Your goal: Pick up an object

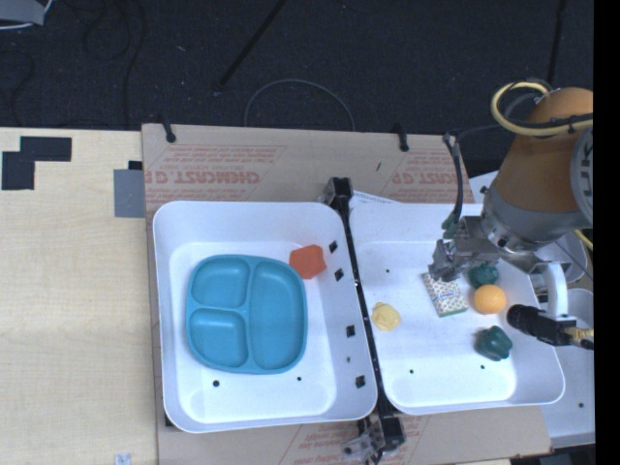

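Starting at the near edge, two white bins are sitting side by side on a cardboard sheet, with a black divider (360,308) running between them. The left bin (174,395) is holding a blue sectioned plate (247,313), lying flat and taking up most of the floor. Just past the plate's far right corner, an orange-red block (308,261) is resting close to it, maybe touching, hard to call.

In the right bin (455,390), the nearest thing is a dark green object (494,342) sitting toward the right side. A bit further back and to the left, a small yellow piece (386,316) is lying near the divider, well apart from everything else. Behind the green one, an orange ball (489,299) is sitting just beside a speckled, patterned block (446,294), which is lying tilted. A teal object (483,275) is peeking out just beyond the ball, right up against the arm's wrist.

The gripper (447,263) is hanging right over the far end of the patterned block, looking like it's touching it or nearly. Its metal parts are too cluttered to read, so whether it's spread or closed can't be told, and nothing is visibly lifted.

Further back, the grey arm with its orange band (542,163) is reaching in from the right, a yellow cable looping on top.
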`<state>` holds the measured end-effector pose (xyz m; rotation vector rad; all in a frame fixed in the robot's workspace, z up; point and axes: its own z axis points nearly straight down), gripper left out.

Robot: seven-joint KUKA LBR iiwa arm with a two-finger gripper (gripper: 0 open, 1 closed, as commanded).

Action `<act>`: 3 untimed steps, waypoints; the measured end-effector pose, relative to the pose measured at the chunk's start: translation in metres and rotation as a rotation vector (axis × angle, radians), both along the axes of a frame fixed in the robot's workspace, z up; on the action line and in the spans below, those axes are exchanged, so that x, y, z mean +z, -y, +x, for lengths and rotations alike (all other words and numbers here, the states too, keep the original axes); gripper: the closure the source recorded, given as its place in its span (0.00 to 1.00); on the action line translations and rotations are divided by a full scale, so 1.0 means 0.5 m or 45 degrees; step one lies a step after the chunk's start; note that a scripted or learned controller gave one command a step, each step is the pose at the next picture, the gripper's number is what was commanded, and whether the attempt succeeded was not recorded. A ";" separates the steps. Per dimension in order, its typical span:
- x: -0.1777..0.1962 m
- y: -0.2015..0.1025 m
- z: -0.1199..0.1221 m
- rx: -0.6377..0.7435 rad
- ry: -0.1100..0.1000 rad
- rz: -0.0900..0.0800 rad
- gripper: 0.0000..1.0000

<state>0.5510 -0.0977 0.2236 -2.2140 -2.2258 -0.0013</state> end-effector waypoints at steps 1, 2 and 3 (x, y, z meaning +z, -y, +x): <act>0.021 -0.105 0.016 0.000 -0.001 0.000 1.00; 0.000 -0.199 0.021 -0.003 -0.005 0.000 1.00; 0.021 -0.295 0.043 0.000 -0.001 0.000 1.00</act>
